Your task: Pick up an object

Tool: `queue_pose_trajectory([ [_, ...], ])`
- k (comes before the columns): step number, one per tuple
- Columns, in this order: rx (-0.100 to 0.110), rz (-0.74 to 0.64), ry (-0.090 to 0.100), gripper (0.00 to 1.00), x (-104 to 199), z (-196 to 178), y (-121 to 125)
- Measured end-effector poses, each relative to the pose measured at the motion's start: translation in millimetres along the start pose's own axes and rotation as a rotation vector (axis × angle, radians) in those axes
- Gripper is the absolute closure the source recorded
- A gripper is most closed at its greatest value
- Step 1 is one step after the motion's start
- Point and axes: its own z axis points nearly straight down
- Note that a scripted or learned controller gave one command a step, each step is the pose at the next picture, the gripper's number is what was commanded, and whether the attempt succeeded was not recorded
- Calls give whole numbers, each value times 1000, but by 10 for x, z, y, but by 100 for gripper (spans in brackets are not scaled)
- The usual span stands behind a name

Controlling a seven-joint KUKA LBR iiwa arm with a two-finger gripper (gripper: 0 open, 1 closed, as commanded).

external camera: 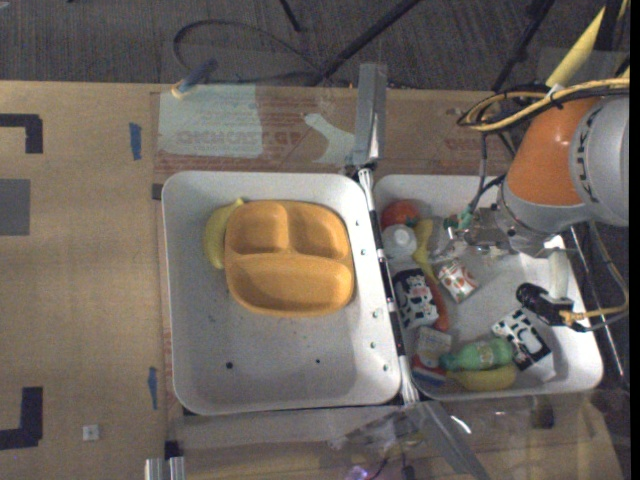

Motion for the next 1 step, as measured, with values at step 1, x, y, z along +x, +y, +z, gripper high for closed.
queue_pose_trajectory([
  [1,-2,-111,-1,0,-97,83,-769],
])
